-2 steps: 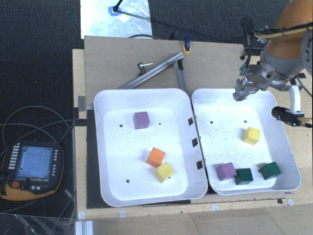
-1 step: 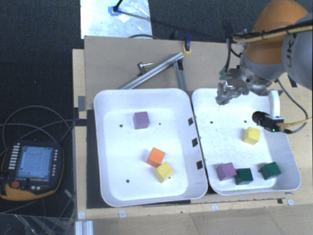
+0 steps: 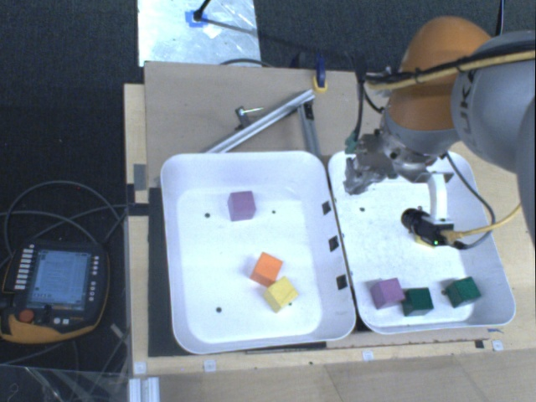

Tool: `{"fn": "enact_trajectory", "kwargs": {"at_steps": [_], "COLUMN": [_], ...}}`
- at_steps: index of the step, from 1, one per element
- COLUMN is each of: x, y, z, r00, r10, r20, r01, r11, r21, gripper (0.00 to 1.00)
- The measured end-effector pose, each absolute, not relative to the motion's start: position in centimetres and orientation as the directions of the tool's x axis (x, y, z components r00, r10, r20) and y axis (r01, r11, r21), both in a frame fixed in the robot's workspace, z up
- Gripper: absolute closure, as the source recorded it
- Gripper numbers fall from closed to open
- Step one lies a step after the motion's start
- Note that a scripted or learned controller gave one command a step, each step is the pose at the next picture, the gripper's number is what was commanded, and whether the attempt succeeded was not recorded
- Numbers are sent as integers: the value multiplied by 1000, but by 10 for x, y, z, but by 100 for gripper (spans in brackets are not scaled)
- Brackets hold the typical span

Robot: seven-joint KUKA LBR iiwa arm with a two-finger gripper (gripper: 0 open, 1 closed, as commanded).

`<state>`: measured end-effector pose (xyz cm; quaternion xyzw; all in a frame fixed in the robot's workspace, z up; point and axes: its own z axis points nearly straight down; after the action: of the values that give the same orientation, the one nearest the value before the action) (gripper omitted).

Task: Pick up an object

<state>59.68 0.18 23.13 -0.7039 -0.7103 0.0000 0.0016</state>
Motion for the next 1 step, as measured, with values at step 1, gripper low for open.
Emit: {"fn": "enact_trajectory", "kwargs": {"at_steps": [1], "x": [573], "y": [50], "z": [221], "r00": [-10], "r10": [1000], "r20": [2], "r01": [1000], "r11": [10], "r21": [-2], "gripper": [100]}}
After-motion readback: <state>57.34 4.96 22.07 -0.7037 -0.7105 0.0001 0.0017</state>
